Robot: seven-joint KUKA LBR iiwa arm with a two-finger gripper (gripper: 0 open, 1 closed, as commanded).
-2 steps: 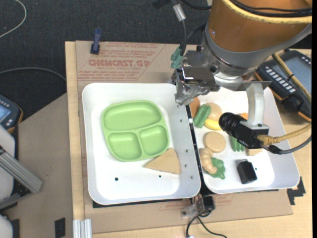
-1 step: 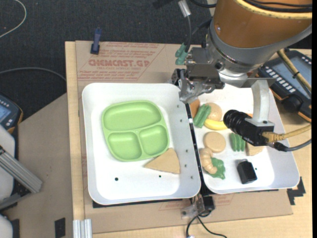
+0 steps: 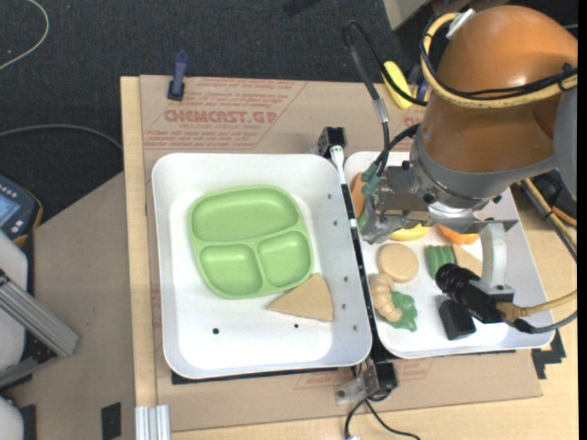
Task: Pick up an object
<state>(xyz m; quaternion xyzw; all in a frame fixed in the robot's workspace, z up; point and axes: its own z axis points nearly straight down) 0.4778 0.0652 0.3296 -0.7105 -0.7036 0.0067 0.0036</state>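
Over the right bin's [image 3: 527, 273] far edge, I am hovering my gripper [image 3: 396, 211], grip state unclear; I should be centring on the banana [image 3: 410, 232] before descending.

We see a brown cardboard sheet [image 3: 229, 117] covering the bench, printed in red near its 12 o'clock edge. A blue clip [image 3: 177, 75] sits on its 11 o'clock corner. Two white bins lie on it, touching: the left bin [image 3: 174, 319] and the right bin [image 3: 527, 273]. A black clamp [image 3: 331, 142] sits at the 12 o'clock end of their seam, and a second clamp [image 3: 378, 377] at the 6 o'clock end. Around the bench lies a dark floor [image 3: 92, 26], with a white cable loop [image 3: 37, 12] at 10 o'clock, a dark device [image 3: 14, 211] at 9 o'clock and an aluminium rail [image 3: 37, 314] at 8 o'clock.
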